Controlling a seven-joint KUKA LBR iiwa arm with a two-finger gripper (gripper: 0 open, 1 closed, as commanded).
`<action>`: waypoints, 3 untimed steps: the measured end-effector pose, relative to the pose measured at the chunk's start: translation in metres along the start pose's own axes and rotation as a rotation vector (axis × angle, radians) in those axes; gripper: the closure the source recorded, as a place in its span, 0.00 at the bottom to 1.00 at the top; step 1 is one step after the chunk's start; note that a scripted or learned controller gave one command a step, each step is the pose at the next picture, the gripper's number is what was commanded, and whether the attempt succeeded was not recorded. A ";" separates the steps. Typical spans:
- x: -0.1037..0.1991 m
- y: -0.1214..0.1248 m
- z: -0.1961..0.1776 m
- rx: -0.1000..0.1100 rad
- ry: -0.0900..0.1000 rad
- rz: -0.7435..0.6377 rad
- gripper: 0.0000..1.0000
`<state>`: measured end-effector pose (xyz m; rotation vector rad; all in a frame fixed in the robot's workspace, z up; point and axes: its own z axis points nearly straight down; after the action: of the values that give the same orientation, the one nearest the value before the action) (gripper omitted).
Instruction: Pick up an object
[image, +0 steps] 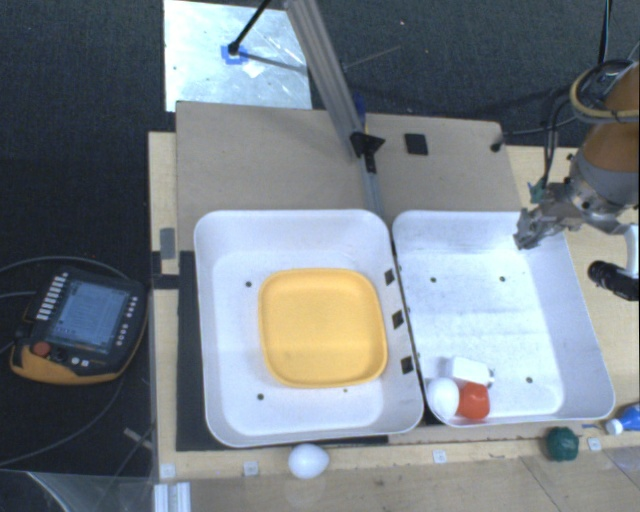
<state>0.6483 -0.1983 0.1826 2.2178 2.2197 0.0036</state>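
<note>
Dark carpet surrounds a pale bench carrying two shallow white bins, a yellow plate lying flat in the left bin. At the far right edge of the right bin the gripper hangs over the upper corner, nothing between its tips; whether the claw is apart or together, I cannot tell from this slant. The pickable things crowd the near left corner of that bin: a white egg, a red ball touching it, and a white block just behind, its long axis running roughly left to right. This looks like the approach stage. Next, I judge, it needs to travel diagonally across and descend squarely onto one piece.
</note>
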 end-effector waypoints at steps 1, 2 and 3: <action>-0.004 0.006 -0.062 -0.002 -0.001 0.000 1.00; -0.004 0.007 -0.080 0.002 0.001 0.000 1.00; 0.045 0.000 -0.073 0.004 0.002 -0.003 1.00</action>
<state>0.6478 -0.1533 0.2554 2.2174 2.2258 0.0011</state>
